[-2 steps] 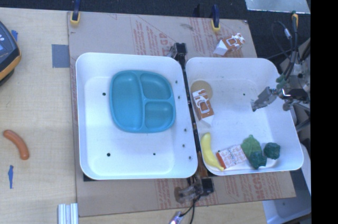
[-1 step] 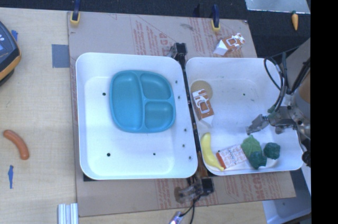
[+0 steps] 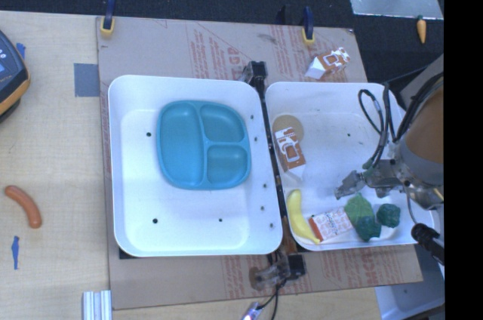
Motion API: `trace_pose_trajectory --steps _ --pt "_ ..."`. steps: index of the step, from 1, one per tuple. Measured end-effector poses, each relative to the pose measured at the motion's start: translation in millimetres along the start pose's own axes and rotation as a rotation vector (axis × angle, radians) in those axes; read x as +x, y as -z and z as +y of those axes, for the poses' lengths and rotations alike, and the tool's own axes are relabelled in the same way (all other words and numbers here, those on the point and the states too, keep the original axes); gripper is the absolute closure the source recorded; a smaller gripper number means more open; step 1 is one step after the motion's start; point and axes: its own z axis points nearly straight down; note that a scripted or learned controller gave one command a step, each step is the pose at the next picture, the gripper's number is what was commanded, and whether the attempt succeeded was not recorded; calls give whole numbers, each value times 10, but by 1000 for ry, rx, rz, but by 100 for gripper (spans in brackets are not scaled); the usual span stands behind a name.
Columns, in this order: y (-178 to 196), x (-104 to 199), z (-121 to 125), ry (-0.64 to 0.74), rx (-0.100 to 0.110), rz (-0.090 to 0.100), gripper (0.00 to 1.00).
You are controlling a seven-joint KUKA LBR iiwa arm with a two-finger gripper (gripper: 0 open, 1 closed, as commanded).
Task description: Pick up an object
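Note:
In the right bin, my gripper hangs low near the right side, reaching in from the right. Just below it lie a green broccoli piece and a smaller dark green piece. A small red and white box and a yellow banana rest along the bin's front edge. A tan round item with a red and white carton on it sits by the bin's left wall. Nothing can be seen held in the gripper.
The left bin holds a blue divided plate. A small carton lies on the cardboard behind the right bin. A sausage lies on the bench at far left, and a dark device sits at the left edge.

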Motion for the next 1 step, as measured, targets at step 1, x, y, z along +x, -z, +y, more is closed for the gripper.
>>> trace_pose_trajectory --steps 1 --pt "1126 -487 -1 -3 -3 -1 0"
